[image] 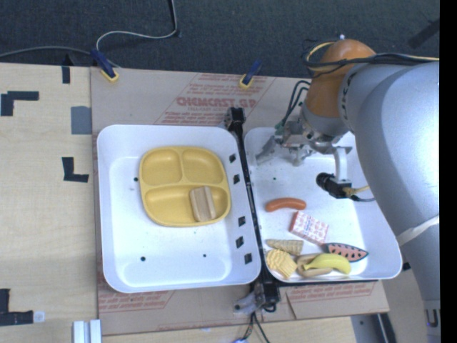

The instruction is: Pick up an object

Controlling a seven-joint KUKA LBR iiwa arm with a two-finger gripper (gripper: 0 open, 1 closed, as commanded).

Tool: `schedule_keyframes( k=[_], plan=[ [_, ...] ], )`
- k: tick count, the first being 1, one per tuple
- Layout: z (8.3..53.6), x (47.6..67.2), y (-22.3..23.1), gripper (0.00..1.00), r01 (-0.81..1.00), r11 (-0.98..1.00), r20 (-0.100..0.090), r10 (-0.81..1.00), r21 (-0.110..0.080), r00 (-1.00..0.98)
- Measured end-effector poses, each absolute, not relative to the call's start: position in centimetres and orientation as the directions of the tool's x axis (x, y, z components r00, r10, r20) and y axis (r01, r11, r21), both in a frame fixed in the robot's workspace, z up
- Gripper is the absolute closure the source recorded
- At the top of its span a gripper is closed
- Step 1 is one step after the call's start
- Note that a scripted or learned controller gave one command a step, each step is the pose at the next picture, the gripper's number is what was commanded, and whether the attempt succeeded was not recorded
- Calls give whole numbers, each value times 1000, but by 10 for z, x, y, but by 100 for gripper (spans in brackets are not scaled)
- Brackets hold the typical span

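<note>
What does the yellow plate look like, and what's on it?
The yellow plate looks like smooth plastic, rounded at the corners, split into three compartments: two small ones at the top and one wide one below. It lies flat in the left white bin, toward its upper middle, apart from the walls. A tan bread-like slice rests in the wide compartment, toward its right end.

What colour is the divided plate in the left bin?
Yellow: the divided plate shows clearly in the camera view.
</note>
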State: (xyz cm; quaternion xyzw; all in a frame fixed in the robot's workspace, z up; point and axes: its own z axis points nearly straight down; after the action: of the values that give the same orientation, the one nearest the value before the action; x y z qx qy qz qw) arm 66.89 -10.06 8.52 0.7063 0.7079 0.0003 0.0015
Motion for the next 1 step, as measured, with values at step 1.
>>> schedule_keyframes(
  k=[1],
  plan=[
    [86,646,-97,0,1000,0,-2,1000,2,0]
  ],
)
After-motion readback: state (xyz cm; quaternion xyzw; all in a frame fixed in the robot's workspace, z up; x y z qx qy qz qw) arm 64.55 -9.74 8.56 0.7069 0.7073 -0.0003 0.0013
